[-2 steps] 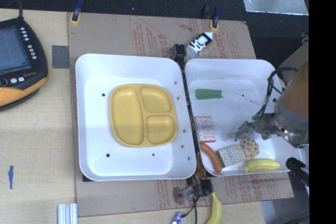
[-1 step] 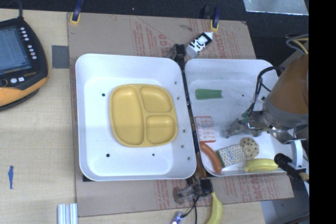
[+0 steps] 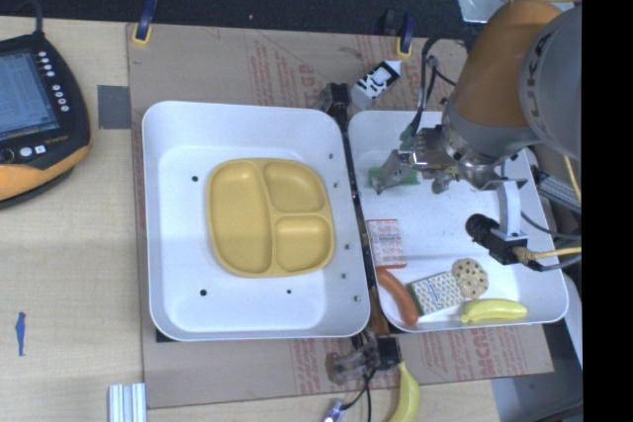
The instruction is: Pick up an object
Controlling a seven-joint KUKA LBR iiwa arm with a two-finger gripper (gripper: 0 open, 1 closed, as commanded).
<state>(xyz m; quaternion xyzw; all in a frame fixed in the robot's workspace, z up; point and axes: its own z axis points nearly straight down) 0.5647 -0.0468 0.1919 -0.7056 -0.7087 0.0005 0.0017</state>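
Your arm's gripper (image 3: 401,168) hangs low over the far left part of the right bin (image 3: 435,217); whether it is apart or together, you cannot tell. Near that bin's front edge lie a banana (image 3: 493,311), a round cookie (image 3: 470,277), a hot dog (image 3: 397,295) and a patterned packet (image 3: 436,293). A yellow divided plate (image 3: 269,215) sits in the left bin (image 3: 178,138).

Grey arm (image 3: 514,84) from the right — end effector (image 3: 396,171) low

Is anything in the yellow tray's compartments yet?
Empty. The yellow tray in the left bin shows three bare compartments.
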